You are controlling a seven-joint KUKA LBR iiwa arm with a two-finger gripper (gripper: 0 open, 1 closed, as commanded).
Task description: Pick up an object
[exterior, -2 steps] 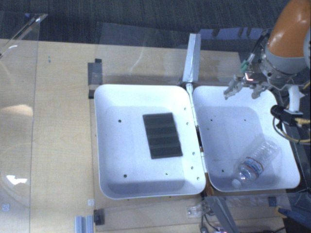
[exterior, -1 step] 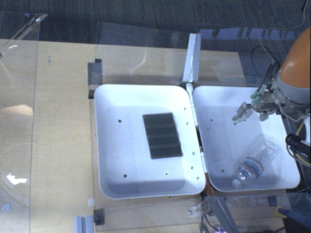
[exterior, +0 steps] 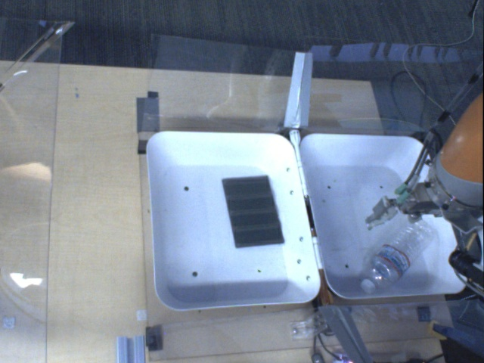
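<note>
A clear plastic bottle [exterior: 395,259] with a blue-and-red label lies on its side near the front of the right bin [exterior: 340,174], cap end toward the front-left. My gripper [exterior: 388,211] hangs over that bin just above and behind the bottle, open, with nothing between its fingers. A dark ribbed rectangular pad [exterior: 253,212] lies flat in the middle of the left bin [exterior: 178,203].
A raised divider [exterior: 299,100] stands at the back between the two bins. The arm's orange band [exterior: 463,153] and cables fill the right side over the right bin's far edge. Bare wooden bench [exterior: 83,203] lies to the left of the bins.
</note>
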